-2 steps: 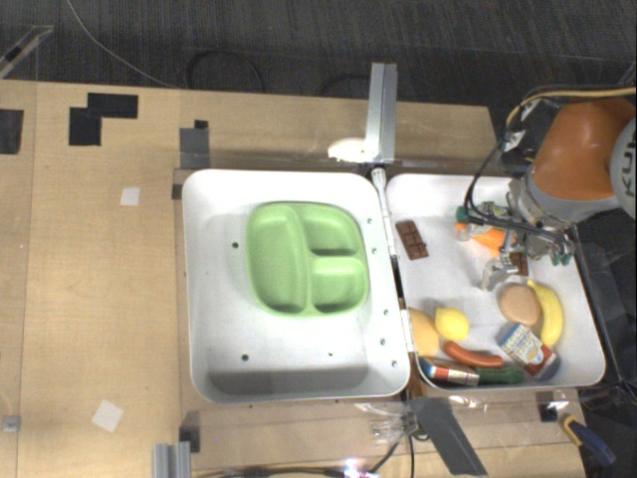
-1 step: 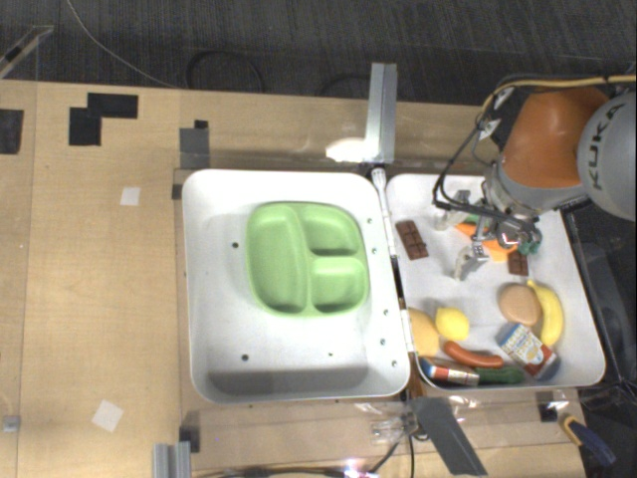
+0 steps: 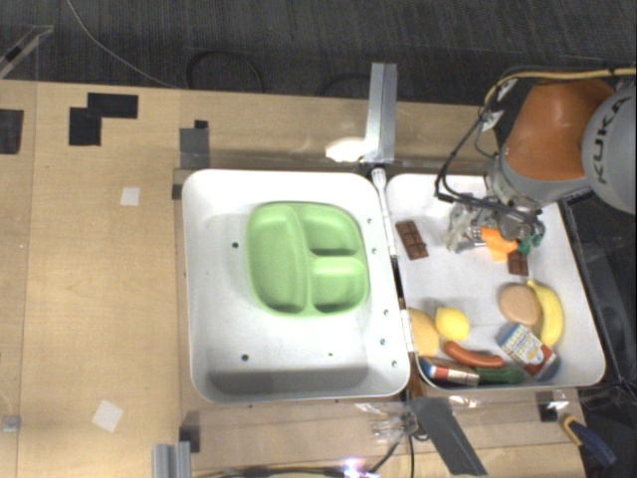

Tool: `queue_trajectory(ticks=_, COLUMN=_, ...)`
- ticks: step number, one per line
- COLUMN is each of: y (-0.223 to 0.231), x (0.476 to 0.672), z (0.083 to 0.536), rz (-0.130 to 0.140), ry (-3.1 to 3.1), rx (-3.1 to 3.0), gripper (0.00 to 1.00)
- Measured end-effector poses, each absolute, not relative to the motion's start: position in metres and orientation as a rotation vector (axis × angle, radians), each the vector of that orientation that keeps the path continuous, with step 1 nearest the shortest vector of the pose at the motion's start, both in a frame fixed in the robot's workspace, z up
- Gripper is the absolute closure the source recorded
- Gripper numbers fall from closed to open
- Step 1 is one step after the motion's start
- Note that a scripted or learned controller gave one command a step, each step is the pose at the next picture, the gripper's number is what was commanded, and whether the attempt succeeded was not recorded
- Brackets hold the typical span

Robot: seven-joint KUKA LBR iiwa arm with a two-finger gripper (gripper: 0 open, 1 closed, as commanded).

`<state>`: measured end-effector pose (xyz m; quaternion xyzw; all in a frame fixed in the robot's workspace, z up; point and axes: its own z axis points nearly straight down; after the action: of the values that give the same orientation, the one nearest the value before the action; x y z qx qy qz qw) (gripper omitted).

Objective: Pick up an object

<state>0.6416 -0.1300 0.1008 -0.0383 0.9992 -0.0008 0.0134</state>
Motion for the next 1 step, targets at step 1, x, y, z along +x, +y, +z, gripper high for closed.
queue_trajectory(ticks=1, y=-0.0573, x=0.6729, z=0.1885, rz=0.004, ry=3.127, rx=-0.001, gripper=1.0)
